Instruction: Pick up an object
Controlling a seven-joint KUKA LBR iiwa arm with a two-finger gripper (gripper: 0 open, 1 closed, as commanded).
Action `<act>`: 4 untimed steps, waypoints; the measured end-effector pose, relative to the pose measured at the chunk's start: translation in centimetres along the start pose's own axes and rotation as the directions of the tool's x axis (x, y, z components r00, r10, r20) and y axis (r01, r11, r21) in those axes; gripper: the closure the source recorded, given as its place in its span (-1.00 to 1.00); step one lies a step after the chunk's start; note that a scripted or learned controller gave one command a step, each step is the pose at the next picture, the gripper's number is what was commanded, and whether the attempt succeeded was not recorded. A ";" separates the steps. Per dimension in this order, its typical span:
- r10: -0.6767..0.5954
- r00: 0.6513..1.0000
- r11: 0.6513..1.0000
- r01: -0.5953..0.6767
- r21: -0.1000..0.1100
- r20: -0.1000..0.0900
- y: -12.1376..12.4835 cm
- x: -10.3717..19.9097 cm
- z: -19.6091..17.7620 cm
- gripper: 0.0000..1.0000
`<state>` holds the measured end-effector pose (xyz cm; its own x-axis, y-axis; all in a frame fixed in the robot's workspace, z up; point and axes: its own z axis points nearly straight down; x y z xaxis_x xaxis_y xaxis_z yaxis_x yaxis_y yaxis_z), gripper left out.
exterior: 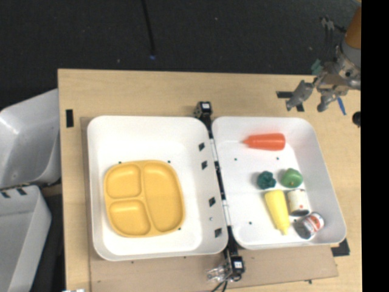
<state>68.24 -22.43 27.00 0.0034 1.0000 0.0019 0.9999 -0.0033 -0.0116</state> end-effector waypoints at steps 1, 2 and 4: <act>-0.004 1.000 1.000 0.004 -0.013 0.004 0.2 0.1 -1.0 -1.00; -0.003 1.000 1.000 0.004 -0.010 0.004 0.1 0.1 3.2 -1.00; -0.002 1.000 1.000 0.002 -0.010 0.004 -0.4 0.1 12.0 -1.00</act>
<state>67.71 -22.29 14.98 0.0010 1.0000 -0.0024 1.0000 -0.0010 -0.0016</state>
